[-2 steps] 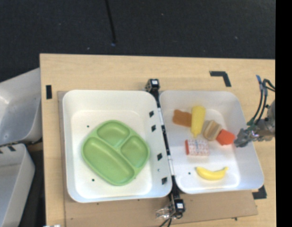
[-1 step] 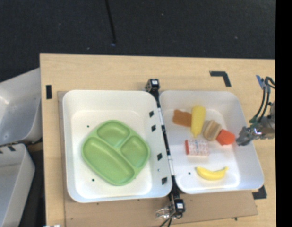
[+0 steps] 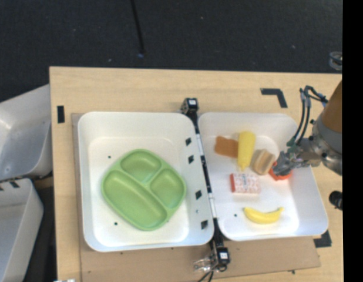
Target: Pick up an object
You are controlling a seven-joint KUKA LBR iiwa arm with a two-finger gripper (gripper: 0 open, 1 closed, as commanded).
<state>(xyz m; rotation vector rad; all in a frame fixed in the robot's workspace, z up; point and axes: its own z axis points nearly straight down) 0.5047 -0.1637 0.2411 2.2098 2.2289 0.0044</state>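
In the right bin [image 3: 305, 216] the pincer [image 3: 285, 164], its grip state unclear, sits at a small red block [image 3: 280, 174], beside an upright-pointing yellow corn cob [image 3: 246, 147] and a banana [image 3: 263, 215] lying crosswise.

robot lab, wooden bench [image 3: 140, 90], twin white bins [image 3: 87, 157]

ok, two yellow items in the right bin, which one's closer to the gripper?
The upright yellow corn-like piece at the bin's top, beside the tan block. The gripper sits just past that block; the banana lies lower, near the front wall.
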